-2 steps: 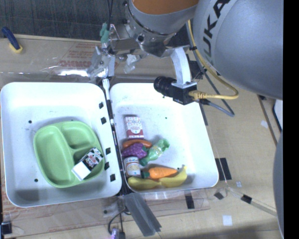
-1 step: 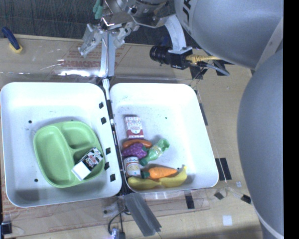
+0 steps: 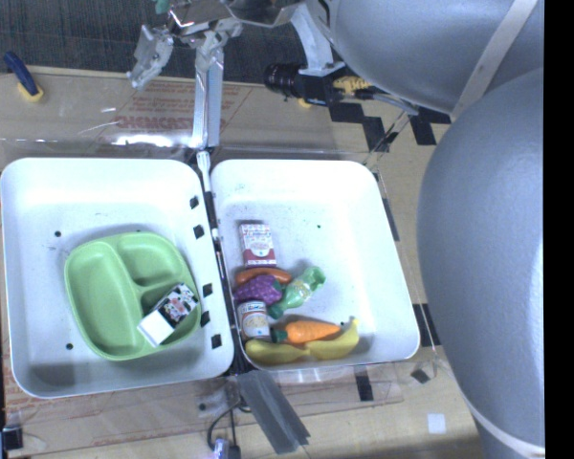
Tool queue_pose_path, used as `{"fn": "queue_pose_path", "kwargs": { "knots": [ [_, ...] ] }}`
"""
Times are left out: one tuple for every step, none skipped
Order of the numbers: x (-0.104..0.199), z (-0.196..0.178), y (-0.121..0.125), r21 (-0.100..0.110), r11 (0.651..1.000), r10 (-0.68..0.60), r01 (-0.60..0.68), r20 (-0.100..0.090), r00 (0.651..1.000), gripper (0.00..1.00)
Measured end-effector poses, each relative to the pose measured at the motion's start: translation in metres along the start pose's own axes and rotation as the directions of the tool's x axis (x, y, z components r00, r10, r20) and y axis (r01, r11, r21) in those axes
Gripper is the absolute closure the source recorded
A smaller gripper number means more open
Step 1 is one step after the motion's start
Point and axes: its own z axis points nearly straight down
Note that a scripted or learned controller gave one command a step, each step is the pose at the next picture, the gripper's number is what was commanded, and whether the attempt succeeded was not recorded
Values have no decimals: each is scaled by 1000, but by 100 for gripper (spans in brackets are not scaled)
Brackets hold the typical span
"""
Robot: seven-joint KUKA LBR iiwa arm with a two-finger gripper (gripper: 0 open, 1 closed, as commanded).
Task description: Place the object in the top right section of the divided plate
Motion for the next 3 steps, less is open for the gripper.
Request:
{"fn": "queue_pose_path", "kwargs": {
  "knots": [
    [49, -1, 20, -2, 998, -66, 66, 0, 998, 0],
    [46, 0, 18, 1, 993, -116, 116, 0, 993, 0],
    [46, 0, 11, 4, 989, -147, 147, -1, 989, 0]
  ]
}}
